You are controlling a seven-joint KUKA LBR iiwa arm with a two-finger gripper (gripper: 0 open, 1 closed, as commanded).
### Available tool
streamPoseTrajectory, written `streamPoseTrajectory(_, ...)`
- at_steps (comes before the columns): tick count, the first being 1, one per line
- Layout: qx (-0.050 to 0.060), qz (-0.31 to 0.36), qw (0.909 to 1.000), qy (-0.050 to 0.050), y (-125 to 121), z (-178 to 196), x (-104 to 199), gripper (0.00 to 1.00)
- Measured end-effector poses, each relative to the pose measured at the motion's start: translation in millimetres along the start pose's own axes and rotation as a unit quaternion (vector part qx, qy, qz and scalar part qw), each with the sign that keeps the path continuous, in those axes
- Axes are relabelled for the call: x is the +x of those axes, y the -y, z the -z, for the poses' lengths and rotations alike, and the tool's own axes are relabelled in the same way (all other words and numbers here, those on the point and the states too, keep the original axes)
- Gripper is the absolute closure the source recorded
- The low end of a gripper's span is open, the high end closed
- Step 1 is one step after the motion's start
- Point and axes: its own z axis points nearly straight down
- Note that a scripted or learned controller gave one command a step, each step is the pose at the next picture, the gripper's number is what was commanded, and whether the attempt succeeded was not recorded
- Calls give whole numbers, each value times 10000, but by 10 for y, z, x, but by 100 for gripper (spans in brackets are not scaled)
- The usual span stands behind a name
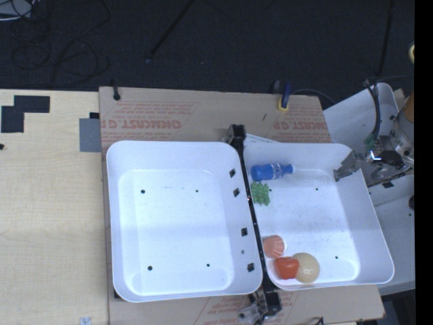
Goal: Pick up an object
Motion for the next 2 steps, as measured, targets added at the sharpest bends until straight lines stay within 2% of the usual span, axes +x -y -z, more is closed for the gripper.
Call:
streamPoseTrajectory(1,46,-26,10000,-16,587,-63,0,0)
streamPoseTrajectory(2,-3,1,10000,1,-74,113,0,0)
